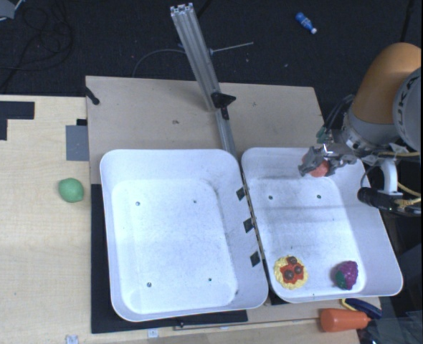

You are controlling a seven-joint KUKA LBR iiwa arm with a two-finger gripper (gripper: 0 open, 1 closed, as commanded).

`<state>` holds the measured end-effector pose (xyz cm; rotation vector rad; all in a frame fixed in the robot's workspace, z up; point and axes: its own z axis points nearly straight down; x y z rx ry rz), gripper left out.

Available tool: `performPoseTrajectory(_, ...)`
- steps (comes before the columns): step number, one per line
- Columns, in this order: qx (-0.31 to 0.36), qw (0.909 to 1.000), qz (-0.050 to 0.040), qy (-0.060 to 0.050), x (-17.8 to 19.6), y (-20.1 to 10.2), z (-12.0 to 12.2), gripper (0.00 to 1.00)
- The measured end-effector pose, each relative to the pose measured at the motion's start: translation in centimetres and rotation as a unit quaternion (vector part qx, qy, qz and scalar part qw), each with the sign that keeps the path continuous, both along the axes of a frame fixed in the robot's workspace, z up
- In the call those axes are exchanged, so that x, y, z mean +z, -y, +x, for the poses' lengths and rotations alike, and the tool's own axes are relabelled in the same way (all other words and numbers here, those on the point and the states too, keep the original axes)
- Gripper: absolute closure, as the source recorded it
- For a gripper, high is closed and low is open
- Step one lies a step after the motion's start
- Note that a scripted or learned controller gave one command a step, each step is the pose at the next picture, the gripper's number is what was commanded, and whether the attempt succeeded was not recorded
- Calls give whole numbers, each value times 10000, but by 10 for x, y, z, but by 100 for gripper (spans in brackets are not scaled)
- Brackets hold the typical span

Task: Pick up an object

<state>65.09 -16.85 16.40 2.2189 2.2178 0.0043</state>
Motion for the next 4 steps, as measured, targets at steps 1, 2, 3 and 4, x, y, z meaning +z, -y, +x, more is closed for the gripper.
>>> performPoseTrajectory(1, 4, 10000, 2, -2, 49, -6, 8, 100)
performPoseTrajectory(2, 1, 10000, 1, -3, 100, -6, 8, 100)
performPoseTrajectory(3, 22, 10000, 12, -27, 93, -68, 2, 100)
performPoseTrajectory(4, 19, 10000, 11, -33, 77, -120, -4, 100)
